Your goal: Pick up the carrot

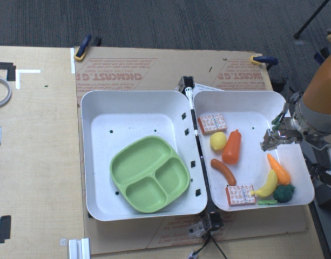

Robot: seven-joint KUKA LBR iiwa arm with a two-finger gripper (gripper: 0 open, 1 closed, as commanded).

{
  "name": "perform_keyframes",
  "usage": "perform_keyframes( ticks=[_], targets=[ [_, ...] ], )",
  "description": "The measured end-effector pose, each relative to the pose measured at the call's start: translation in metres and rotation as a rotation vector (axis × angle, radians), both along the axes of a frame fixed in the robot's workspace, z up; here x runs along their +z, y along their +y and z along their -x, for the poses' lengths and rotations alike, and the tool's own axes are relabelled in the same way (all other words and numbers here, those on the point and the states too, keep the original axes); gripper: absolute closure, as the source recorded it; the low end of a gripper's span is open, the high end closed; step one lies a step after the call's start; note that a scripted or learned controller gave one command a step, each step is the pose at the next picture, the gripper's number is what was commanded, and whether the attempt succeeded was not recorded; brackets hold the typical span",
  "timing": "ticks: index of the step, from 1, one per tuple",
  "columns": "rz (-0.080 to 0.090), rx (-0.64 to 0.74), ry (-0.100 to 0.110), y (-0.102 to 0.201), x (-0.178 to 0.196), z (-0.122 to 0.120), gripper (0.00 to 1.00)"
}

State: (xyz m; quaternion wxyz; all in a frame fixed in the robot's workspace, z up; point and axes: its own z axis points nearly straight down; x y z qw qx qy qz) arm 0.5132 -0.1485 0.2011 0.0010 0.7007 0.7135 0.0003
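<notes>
From the camera above, the worktop (pixel 41 161) carries a sheet of printed cardboard (pixel 170 72) on which two shallow white bins sit side by side, touching along their inner walls.

The left bin (pixel 95 117) holds a green divided plate (pixel 149 174), lying flat toward the bin's near right corner.

The right bin (pixel 246 104) holds the rest. A small red-and-white carton (pixel 212 123) lies near its far left corner. Just nearer, a yellow lemon (pixel 218 141) touches an orange-red bottle-shaped toy (pixel 232 147) on its right. A sausage (pixel 223 171) lies aslant below them, toward the bin's left wall. A second carton (pixel 240 195) sits at the near wall, with a banana (pixel 267 184) curving up from just beside it and a thin green piece (pixel 267 201) under the banana's tip. A dark green broccoli (pixel 284 193) sits in the near right corner.

The carrot (pixel 278 168) lies by the right wall, aslant, its lower end touching the banana and just above the broccoli.

The arm reaches in over the right wall, and the gripper (pixel 275 138) hangs just above the carrot's upper end. Its fingers are a blur of metal here, so whether they stand wide or narrow cannot be told; nothing is seen between them.
</notes>
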Motion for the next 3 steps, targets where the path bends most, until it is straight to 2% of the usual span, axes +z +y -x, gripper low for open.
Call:
perform_keyframes(
  ticks=[1, 2, 3],
  targets=[
    [0.0, 0.001, 0.0, 0.0, 0.0, 0.0, 0.0],
    [-0.001, 0.104, 0.002, -0.033, -0.109, 0.006, 0.0],
    [0.0, 0.339, 0.0, -0.043, -0.108, 0.035, 0.0]
  ],
)
